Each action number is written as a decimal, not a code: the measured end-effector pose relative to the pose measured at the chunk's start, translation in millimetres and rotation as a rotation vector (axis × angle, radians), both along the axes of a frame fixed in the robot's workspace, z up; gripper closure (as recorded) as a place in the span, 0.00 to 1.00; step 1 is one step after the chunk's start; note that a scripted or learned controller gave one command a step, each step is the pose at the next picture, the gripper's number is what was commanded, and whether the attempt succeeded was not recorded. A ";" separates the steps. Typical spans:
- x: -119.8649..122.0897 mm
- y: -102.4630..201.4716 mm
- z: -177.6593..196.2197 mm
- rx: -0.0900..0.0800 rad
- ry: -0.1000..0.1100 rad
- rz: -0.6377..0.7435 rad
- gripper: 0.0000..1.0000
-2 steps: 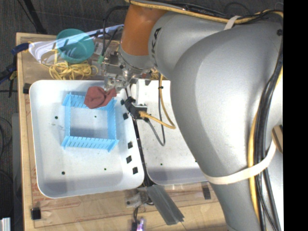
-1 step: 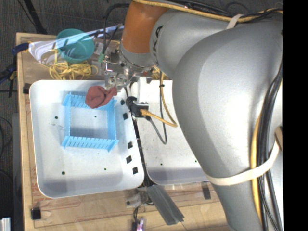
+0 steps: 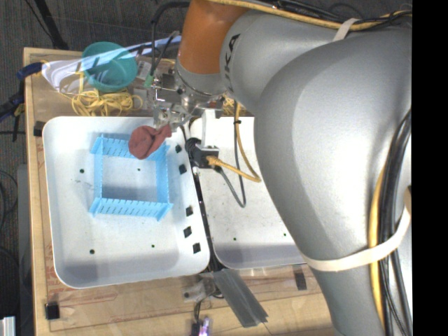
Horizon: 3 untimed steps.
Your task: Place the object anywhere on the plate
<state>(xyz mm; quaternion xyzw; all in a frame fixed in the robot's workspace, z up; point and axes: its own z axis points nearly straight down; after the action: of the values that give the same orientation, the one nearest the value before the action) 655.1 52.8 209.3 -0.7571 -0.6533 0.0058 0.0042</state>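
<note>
A dull red, lumpy soft object (image 3: 145, 142) hangs over the far right corner of the blue square plate (image 3: 131, 206), which has ribbed edges and lies in the left white bin (image 3: 70, 257). My gripper (image 3: 168, 123) stands just above and to the right of the object. Its fingers are shut on the object's upper end. The object's lower part overlaps the plate's far rim; whether it touches the rim I cannot tell.
Behind the left bin lie a teal cup (image 3: 110, 66), a tangle of yellow cord (image 3: 101, 103) and some white cloth (image 3: 59, 72). The right bin (image 3: 241, 247) is largely covered by the grey arm (image 3: 315, 117). Small black holes dot the left bin's floor.
</note>
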 end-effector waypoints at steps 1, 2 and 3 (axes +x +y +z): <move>-0.1 0.7 9.3 0.000 0.004 0.005 1.00; -0.3 1.4 18.6 0.000 0.007 0.010 1.00; 0.7 56.7 36.6 0.001 -0.011 0.141 1.00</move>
<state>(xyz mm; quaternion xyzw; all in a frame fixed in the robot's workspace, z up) 655.9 109.5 245.9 -0.7093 -0.7049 0.0013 0.0006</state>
